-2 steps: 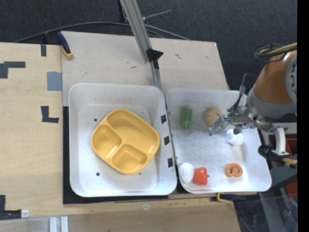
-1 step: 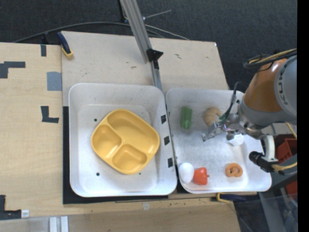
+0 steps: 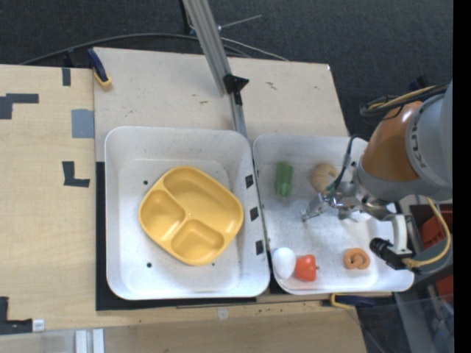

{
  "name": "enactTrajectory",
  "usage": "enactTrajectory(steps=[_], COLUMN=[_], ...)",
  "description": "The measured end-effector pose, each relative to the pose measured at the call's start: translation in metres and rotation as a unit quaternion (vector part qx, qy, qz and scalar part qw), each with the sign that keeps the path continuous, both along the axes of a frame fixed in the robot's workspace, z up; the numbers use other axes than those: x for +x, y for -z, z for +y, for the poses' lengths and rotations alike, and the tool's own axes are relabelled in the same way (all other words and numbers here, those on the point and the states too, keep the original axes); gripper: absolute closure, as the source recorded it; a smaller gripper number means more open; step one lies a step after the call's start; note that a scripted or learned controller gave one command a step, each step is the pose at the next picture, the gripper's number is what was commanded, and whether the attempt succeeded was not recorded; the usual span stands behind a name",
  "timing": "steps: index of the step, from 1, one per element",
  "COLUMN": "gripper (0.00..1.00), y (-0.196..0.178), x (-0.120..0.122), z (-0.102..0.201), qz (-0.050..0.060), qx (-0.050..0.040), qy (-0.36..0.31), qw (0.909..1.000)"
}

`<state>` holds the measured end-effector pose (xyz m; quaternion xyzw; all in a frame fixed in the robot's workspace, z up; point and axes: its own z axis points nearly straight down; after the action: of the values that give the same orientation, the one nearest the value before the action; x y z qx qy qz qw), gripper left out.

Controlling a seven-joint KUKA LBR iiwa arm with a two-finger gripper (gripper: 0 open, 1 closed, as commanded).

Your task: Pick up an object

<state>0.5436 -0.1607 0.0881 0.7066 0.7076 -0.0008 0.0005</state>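
Observation:
The right bin holds a green block, a tan rounded object, a white egg-like ball, a red pepper-like toy and an orange ring. My gripper is low over this bin's middle, just below and in front of the tan object. It is open, with one finger slanting down to the left. Only bare bin floor lies between the fingers. The grey arm with its orange band reaches in from the right.
A yellow divided plate lies in the left bin. A metal pole slants down from the top to the wall between the bins. A cable loops at the far right of the right bin.

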Motion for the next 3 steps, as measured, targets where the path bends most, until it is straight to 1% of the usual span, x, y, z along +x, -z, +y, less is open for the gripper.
enactTrajectory(steps=[1, 2, 3], gripper=[1.00, 1.00, 1.00], y=[-0.011, -0.054, -0.113], x=[0.000, 0.004, 0.010], z=[0.001, 0.003, 0.010], qz=[0.000, -0.001, -0.003], qx=[0.0010, 0.0007, 0.0004], qy=[-0.001, 0.000, -0.001], qw=[1.0000, 1.0000, 1.0000])
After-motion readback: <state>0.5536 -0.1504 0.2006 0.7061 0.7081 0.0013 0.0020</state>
